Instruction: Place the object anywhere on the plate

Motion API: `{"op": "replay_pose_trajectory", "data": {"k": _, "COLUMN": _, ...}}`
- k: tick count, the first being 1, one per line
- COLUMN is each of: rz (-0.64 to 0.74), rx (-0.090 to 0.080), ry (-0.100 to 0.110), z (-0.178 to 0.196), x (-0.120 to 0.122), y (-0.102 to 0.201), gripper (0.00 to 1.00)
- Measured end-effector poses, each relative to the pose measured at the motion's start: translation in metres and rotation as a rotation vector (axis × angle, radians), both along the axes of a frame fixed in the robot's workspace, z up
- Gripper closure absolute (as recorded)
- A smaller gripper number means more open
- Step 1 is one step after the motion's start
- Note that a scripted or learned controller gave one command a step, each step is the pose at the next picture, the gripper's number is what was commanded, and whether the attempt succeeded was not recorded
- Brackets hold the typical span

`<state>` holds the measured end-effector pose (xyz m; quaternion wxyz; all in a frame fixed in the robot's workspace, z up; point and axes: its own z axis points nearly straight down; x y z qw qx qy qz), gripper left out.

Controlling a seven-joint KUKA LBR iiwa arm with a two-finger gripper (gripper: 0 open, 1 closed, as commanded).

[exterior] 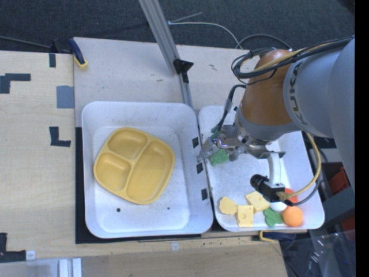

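We find the gripper (218,152) at the left edge of the right bin (300,154), its fingers clamped on a green object (219,157). The yellow plate (134,164) lies in the left bin (98,120). Yellow pieces (245,208) and an orange ball (293,216) sit near the right bin's front edge.

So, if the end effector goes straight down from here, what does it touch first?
Probably the green object just beneath the end effector, then the right bin floor. Depth is unclear from this slanted view.

Plate (134,164) in left bin (92,212)
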<state>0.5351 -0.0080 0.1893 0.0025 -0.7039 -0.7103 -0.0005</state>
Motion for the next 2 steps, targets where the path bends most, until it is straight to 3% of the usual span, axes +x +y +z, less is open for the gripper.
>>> {"op": "replay_pose_trajectory", "data": {"k": 1, "rz": -0.006, "rx": -0.002, "ry": 0.002, "z": 0.008, "x": 0.0, "y": -0.004, "gripper": 1.0}}
{"op": "replay_pose_trajectory", "data": {"k": 2, "rz": -0.013, "rx": -0.007, "ry": -0.003, "z": -0.002, "x": 0.039, "y": -0.072, "gripper": 1.0}}
